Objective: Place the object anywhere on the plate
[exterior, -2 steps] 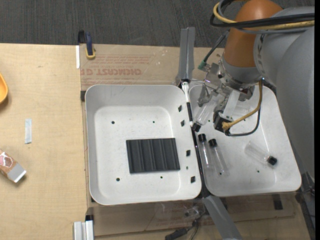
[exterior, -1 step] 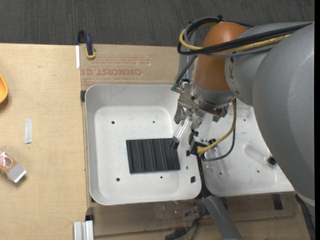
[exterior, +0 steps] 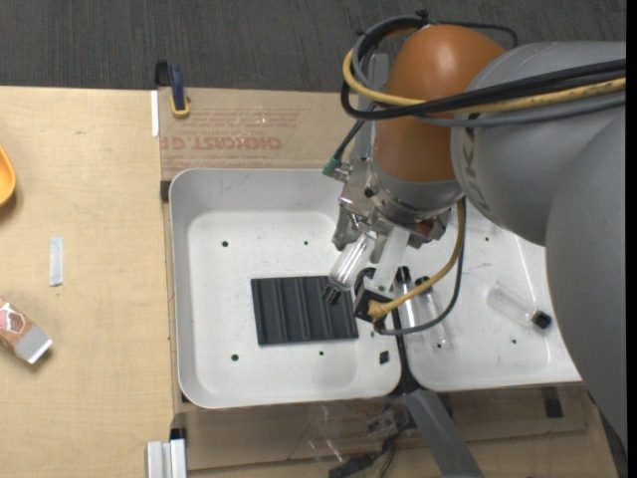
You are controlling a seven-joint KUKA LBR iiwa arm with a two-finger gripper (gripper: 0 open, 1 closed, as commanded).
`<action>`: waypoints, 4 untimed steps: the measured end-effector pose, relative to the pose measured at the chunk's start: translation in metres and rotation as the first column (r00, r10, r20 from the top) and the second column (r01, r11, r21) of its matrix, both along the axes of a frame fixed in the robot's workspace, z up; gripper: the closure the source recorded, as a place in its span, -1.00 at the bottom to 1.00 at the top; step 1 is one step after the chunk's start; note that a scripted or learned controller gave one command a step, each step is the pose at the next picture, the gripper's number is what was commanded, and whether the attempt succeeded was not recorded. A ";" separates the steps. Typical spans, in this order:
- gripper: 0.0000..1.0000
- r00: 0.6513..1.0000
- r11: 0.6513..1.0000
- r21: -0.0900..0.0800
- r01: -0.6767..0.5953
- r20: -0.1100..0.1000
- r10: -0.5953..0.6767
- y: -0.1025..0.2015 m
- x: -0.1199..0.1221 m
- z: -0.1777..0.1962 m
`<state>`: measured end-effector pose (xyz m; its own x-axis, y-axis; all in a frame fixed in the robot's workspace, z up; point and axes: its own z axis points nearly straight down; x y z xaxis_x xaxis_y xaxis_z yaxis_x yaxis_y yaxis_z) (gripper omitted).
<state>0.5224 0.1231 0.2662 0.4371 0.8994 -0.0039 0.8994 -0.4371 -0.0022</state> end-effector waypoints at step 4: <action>-1.00 0.774 0.774 0.003 -0.633 -0.002 0.633 0.061 -0.045 -0.042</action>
